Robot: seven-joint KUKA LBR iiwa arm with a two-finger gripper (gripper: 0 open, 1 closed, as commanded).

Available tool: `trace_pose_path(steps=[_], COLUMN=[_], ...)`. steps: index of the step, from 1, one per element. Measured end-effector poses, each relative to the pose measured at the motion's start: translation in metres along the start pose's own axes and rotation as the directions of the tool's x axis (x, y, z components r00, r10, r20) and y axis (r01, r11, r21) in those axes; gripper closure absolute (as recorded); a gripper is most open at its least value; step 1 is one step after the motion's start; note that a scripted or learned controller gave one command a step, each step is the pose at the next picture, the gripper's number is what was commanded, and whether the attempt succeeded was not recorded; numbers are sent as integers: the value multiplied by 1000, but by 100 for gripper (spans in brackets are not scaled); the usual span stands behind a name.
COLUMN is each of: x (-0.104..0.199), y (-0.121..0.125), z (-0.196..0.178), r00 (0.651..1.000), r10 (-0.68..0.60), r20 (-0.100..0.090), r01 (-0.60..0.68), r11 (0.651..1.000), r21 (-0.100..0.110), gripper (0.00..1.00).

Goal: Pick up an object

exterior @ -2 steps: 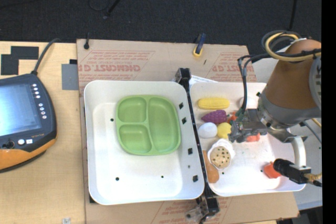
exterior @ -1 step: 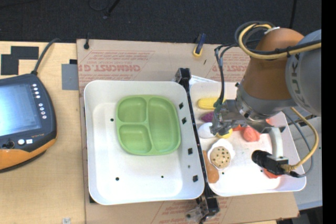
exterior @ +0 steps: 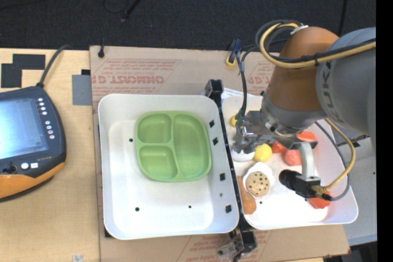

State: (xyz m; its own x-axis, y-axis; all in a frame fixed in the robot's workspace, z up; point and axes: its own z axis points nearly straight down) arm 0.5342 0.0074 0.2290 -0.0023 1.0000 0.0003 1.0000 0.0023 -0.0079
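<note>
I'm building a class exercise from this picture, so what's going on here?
A grey and orange robot arm reaches over the right bin, its gripper low beside a yellow ball. A cookie and red-orange pieces lie nearby. The left bin holds a green divided plate. Nothing looks lifted yet.

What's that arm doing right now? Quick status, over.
Tool low over right bin, next to yellow ball. Hold on anything unconfirmed. Cookie and orange pieces crowded close by.
</note>
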Motion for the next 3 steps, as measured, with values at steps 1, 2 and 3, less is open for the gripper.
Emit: trace_pose_path(steps=[1, 2, 3], x=[-5, -6, -3], y=[-13, 0, -17], z=[15, 10, 10], r00=[1000, 1000, 1000], r10=[1, -4, 2], r20=[1, 1, 0], r01=[-1, 4, -2], r11=[1000, 1000, 1000], r21=[3, -1, 2], gripper=[100, 100, 100])
